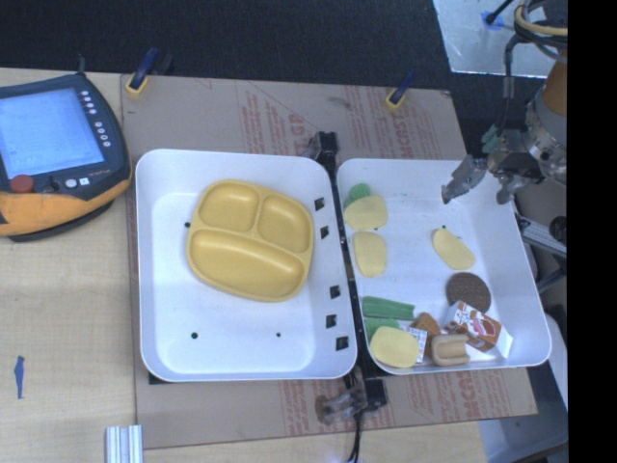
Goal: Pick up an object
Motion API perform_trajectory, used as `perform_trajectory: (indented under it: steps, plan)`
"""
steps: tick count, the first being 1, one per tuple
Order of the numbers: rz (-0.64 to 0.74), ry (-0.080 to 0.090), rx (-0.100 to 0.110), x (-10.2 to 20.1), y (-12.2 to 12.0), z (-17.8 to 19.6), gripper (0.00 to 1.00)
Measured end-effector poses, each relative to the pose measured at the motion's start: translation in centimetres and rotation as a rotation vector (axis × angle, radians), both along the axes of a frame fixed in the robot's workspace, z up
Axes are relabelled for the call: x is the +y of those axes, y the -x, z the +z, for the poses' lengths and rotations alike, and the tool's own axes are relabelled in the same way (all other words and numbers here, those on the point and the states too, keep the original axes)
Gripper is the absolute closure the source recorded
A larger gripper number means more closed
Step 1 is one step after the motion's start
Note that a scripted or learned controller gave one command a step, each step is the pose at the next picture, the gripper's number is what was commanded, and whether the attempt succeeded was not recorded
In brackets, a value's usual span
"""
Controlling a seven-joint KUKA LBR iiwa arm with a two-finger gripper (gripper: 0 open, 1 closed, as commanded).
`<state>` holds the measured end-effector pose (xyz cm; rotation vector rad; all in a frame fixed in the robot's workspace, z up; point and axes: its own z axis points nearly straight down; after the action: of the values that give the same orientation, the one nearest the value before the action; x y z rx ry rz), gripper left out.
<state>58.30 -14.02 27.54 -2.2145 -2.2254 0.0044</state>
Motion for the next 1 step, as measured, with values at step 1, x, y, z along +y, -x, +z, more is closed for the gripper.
perform_trajectory:
  steps: [1]
  plan:
    - [-0.006,-0.002,0.016,-6.53,3.34,-14.62,0.0]
